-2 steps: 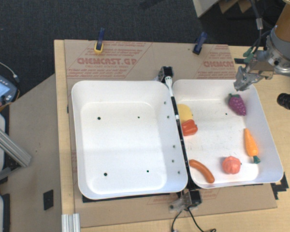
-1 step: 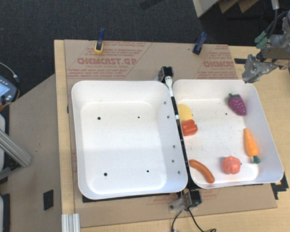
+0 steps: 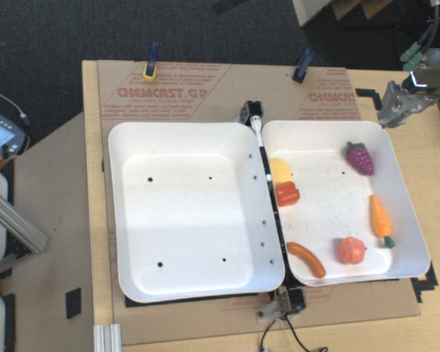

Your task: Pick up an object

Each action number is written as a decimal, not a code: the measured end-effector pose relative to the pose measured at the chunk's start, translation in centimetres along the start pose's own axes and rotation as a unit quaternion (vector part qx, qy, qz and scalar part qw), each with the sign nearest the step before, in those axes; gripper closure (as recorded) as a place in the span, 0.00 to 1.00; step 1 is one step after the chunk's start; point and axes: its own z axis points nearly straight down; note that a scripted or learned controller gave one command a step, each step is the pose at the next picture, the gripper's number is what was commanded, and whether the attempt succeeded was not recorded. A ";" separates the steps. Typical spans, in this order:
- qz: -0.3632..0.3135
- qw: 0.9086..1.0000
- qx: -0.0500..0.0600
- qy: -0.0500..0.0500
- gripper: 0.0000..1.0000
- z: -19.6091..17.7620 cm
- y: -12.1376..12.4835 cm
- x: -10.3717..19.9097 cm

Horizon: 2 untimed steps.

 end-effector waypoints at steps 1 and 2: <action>0.001 1.000 0.002 0.000 1.00 -1.4 -2.5 0.5; 0.001 1.000 0.002 0.000 1.00 -2.7 -4.1 0.7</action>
